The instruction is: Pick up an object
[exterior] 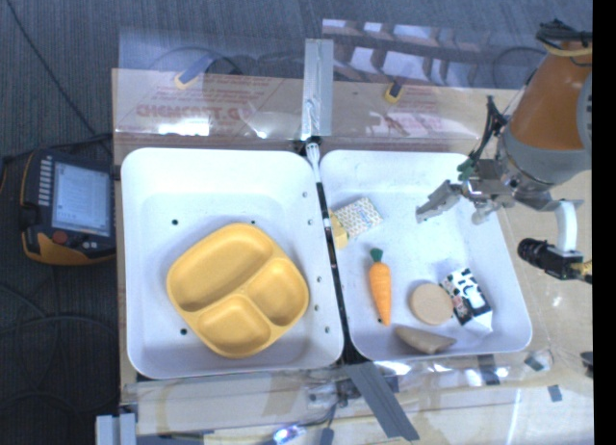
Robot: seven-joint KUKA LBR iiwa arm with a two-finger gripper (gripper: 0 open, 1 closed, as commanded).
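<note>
We see the gripper (460, 200) over the right bin (510, 270), its jaws spread and holding nothing. Nearer us lie a carrot (380, 285), a round cookie (430, 303) and a carton (467, 297). A yellow plate (238, 288) fills the left bin (154, 193).

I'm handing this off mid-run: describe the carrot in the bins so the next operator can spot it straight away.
Look at the right-hand white bin, the one the gripper hangs over. The carrot lies near that bin's left wall, lengthwise, green top pointing away from the camera, just below a pale yellow patterned packet. It is the only orange, tapered item; its neighbours are a round tan disc and a black-and-white carton.
</note>
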